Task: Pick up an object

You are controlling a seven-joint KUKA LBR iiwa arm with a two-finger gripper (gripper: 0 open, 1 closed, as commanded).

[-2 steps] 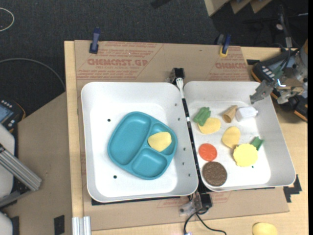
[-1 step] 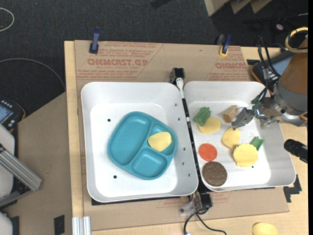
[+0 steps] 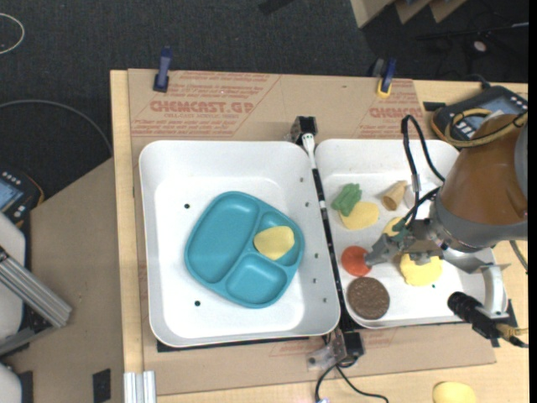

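Counter (image 3: 252, 107) carries a cardboard sheet, held down by clamps at its far edge, presumably so the two bins keep their registration. Left bin (image 3: 168, 175) holds a teal divided plate (image 3: 226, 250), lying flat, with a pale yellow piece (image 3: 273, 241) seated in its right-hand compartment; nothing there is being addressed. Right bin (image 3: 344, 154) holds the loose clutter, so the pick is judged to be from this side. The arm (image 3: 482, 191) reaches in from the right and hangs low over that bin, wrist body covering the bin's right half. The gripper (image 3: 401, 243) sits just left of the wrist, low among the items; whether it is apart or together cannot be told, and nothing is visibly clamped in it. Nearest candidates: a yellow block (image 3: 419, 269) just beside and below it, partly under the wrist, and a red round piece (image 3: 356, 260) to its left. Others: brown disc (image 3: 368, 297) near the front wall, yellow lump (image 3: 361, 217) with a green piece (image 3: 346, 197) touching it, tan cone-like piece (image 3: 393, 195) behind. Crowding is the hazard: neighbours lie close, and a black cable (image 3: 411, 154) loops down over the bin.
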